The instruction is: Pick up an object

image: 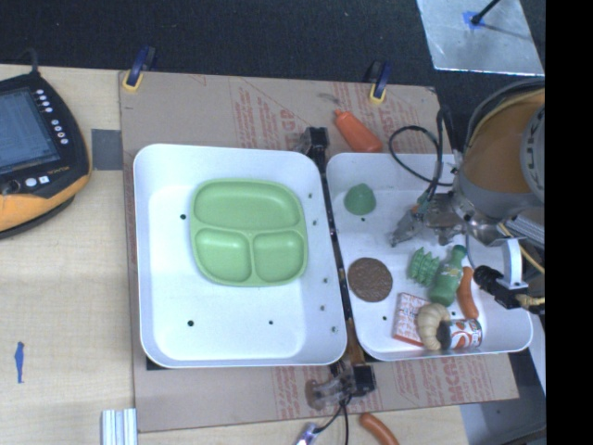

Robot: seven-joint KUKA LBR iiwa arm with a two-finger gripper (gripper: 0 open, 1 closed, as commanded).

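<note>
Overhead, slanted down on both bins (pixel 148 248)

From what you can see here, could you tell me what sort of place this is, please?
Most likely a robotics lab bench set up for picking trials. Two white bins sit side by side on clamped cardboard, a teach pendant lies at the left, and the grey and orange arm reaches over small toy items.

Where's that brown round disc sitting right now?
The brown disc lies in the right bin, near its left wall, below the green dome and left of the spiky green toy.
</note>
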